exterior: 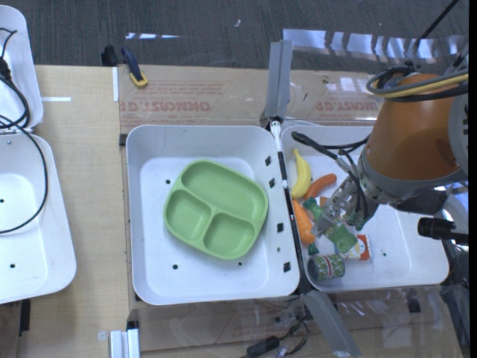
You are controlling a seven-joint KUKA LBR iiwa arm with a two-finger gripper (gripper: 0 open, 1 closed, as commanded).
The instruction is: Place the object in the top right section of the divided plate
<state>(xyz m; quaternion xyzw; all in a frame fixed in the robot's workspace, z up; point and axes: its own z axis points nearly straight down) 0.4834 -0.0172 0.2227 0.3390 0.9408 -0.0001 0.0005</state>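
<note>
From my remote view the green divided plate [216, 209] sits in the left bin [141, 222], tilted, all three sections bare. The objects, a banana [301, 174], carrot pieces [322, 183], a small can [326, 266] and green packets [341, 239], lie piled in the right bin [417, 263]. My gripper [344, 209] hangs low over that pile; I cannot tell the state of its fingers.

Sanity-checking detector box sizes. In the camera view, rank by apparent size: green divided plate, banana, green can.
1. Green divided plate, by far the largest.
2. Banana.
3. Green can, though it looks close to the banana in size, so that order is unsure.
</note>
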